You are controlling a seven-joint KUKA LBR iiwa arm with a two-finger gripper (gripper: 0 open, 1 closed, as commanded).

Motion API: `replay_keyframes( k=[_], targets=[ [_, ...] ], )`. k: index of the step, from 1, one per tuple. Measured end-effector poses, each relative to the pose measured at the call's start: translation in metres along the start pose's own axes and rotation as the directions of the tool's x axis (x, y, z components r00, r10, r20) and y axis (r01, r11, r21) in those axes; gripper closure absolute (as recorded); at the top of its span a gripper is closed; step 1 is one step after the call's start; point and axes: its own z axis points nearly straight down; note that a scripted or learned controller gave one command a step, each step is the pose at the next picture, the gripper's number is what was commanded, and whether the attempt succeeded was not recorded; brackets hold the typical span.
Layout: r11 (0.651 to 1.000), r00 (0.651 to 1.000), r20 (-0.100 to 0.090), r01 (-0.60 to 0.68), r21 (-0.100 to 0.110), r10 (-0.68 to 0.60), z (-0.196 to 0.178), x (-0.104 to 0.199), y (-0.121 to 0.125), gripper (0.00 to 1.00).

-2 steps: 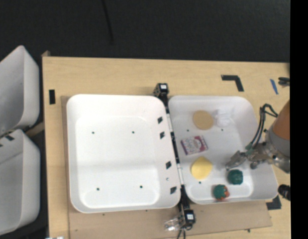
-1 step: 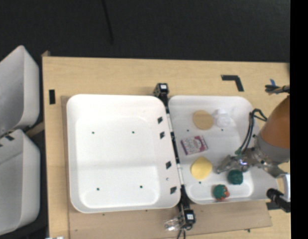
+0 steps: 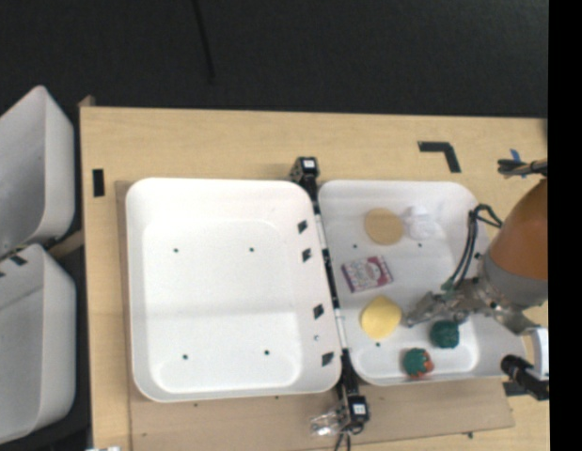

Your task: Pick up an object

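Observation:
The right bin (image 3: 403, 198) holds several small objects. A yellow ball (image 3: 381, 318) lies near its middle, a teal lump (image 3: 446, 334) sits to the ball's right, and a green and red item (image 3: 417, 363) rests by the front wall. Further back are a pink and white packet (image 3: 367, 272), a tan round disc (image 3: 384, 225) and a white crumpled piece (image 3: 420, 222). My gripper (image 3: 443, 308) hangs low over the bin's right part, just above the teal lump and right of the yellow ball. The teal lump's top is partly hidden by it.
The left bin (image 3: 215, 289) sits beside the right one, split from it by a ridge with black clips (image 3: 319, 271). The orange-banded arm (image 3: 524, 238) covers the right bin's right wall. Bare wooden bench (image 3: 225, 144) surrounds both bins.

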Motion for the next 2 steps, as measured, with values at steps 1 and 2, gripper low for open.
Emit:
replay_keyframes(
  k=[1, 2],
  targets=[
    [1.0, 1.0, 0.0, 0.0, 0.0, 0.0, 0.0001, 0.006, 0.0, 0.0],
    [1.0, 1.0, 0.0, 0.001, 0.001, -0.001, 0.0004, 0.0151, -0.0001, 0.0]
  ],
)
